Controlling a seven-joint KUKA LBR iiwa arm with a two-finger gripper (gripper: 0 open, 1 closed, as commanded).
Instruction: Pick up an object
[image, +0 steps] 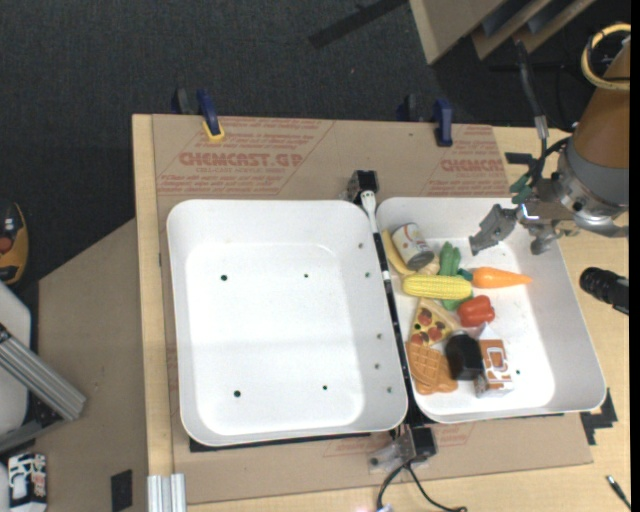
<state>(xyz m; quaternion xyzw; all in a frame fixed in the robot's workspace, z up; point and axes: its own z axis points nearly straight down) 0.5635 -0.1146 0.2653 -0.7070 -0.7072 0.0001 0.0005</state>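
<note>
Glossy white plastic bins (270, 225) on matt brown board (330, 150).

I see one fixed camera above the bench (300, 140) — slanted downward, medium distance, both bins (200, 300) framed — arm (600, 150) upper right.

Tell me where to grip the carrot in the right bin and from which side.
Grip the carrot across its thick orange middle, coming straight down from above. It lies flat, pointing right, with bare bin floor on its right; the corn crowds its left end.
</note>
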